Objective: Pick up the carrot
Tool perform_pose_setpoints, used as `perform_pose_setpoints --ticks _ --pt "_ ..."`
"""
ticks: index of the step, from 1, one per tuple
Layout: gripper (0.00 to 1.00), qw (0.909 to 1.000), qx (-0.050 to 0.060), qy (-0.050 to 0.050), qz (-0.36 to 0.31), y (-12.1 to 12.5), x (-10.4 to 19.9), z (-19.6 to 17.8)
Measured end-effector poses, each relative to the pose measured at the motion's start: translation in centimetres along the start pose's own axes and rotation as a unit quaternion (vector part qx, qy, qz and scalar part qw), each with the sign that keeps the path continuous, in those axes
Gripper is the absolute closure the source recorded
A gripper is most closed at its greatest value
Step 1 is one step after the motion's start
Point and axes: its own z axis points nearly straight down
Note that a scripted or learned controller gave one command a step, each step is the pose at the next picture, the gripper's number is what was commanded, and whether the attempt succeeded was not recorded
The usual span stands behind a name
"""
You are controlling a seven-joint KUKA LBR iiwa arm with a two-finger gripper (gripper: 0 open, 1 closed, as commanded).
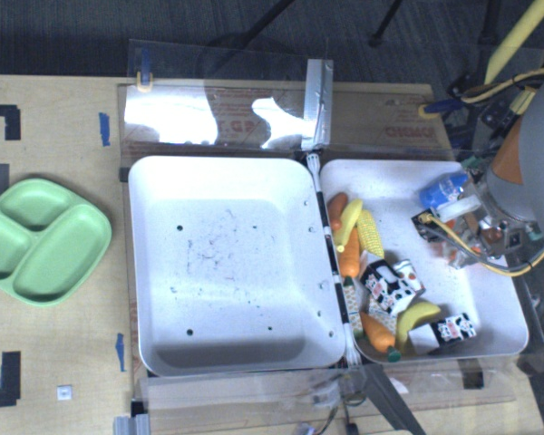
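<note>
The carrot [377,333], orange with a green stub at its lower end, lies near the front wall of the right bin [499,311]. It is partly tucked under a yellow banana [417,318] and a black-and-white cow-patterned toy [393,285]. My gripper [465,236] hangs over the right side of the same bin, up and to the right of the carrot and well apart from it. Nothing shows in its grasp.
Along the right bin's left wall lie a yellow corn cob [369,232], a second yellow piece [349,222] and two other orange pieces [337,205] [350,259]. A small cow-patterned block [455,329] sits at the front right. The left bin [227,252] stands beside it, with a green divided plate [42,240] further left.
</note>
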Motion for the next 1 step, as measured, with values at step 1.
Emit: perform_pose_setpoints --ticks 1 --pt "1.00 0.9999 0.004 -0.010 0.004 1.86 5.36 0.88"
